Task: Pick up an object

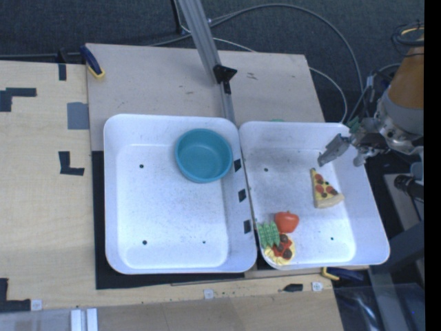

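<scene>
Pincer [342, 152] spread, nothing between its metal fingers, over right bin's [358, 250] far right part. Wedge-shaped pizza slice [324, 189] lies just below it, near right edge. Red tomato [286, 221] and round food plate [278, 243] at near left corner. Left bin [138, 247]: round blue bowl [203, 155], far right corner.

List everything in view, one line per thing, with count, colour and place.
bins: 2, white, side by side on the bench
bowl: 1, blue, upper part of the left bin
pizza slice: 1, yellow with red spots, right bin, middle right
tomato: 1, red, right bin, near front edge
green toy: 1, right bin's front left corner
small plate: 1, yellow with red, right bin's front edge
clamp: 1, blue and yellow, bench's far left corner
arm: 1, grey with orange band, right side
gripper: 1, dark fingers spread, above the pizza slice
</scene>
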You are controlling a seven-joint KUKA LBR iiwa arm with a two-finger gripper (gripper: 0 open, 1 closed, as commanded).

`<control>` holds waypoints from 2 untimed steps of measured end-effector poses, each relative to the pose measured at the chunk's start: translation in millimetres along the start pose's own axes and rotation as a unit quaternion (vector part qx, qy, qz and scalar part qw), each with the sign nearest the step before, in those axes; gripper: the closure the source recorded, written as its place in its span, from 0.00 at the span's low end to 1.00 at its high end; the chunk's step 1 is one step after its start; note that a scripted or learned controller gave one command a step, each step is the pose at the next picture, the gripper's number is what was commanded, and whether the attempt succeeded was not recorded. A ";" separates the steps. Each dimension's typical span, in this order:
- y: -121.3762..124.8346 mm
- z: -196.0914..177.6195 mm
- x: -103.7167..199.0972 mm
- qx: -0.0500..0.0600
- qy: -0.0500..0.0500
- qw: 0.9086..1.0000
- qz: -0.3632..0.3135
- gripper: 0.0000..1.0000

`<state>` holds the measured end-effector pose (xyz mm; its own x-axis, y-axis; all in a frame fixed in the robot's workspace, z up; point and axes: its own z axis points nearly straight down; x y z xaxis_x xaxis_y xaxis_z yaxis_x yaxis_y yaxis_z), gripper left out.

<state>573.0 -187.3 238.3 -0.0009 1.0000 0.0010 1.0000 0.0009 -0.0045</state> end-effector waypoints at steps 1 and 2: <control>8.0 54.7 -4.0 0.000 0.000 1.000 0.000 0.00; 6.8 118.2 -1.5 0.001 0.000 1.000 0.000 0.00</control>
<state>579.4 -188.7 120.1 -0.0008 1.0000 0.0014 1.0000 0.0008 -0.0061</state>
